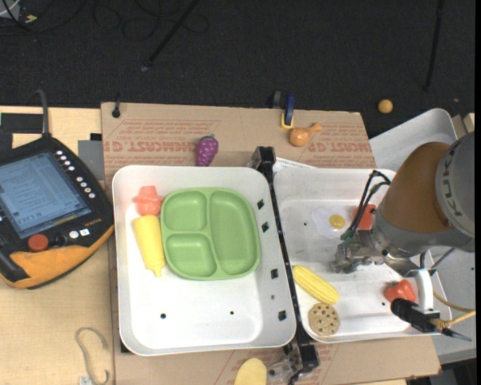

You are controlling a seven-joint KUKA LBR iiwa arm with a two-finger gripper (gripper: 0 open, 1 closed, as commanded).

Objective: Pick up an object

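Right bin (361, 315): gripper (349, 259) above-right of corn (315, 284).

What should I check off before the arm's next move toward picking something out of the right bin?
1. Gripper is down inside the right bin: ok.
2. An object is seen between its fingers: cannot tell, the wrist blocks the tips.
3. Targets within the right bin: ok. Toy corn cob, cookie and fried egg all lie on its floor.
4. Nearest target is free of neighbours: ok for the corn cob, though the cookie lies close to its lower end.
5. Left bin items are out of the way: ok. Green divided plate and yellow bottle sit past the divider.
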